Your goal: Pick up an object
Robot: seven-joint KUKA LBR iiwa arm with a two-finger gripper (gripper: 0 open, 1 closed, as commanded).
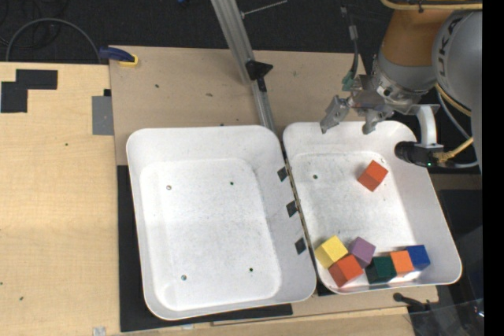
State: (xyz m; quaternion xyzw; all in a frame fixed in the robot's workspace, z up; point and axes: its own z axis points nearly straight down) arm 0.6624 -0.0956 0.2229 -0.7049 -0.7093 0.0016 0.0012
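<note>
Clustered at the near edge of the right bin (441,248): 6 small cubes, touching or nearly so — yellow cube (332,249), purple cube (363,249), red cube (345,270), green cube (381,269), orange cube (402,260), blue cube (418,256). Alone near the bin's middle, well apart from the cluster, tilted on a corner: orange-red cube (372,175), the easiest pick. Above the bin's far rim, not touching anything: gripper (352,118), its 2 fingers spread, nothing between them. Alongside, left bin (150,169), bare white floor. Behind, a slanted aluminium rail (233,31).

Likely light, rigid, smooth-faced blocks; little risk of crushing, some risk of slipping or skidding if nudged off-centre. Best hold judged to be across 2 opposite flat faces of the lone cube, fingers squared to its rotated sides.
</note>
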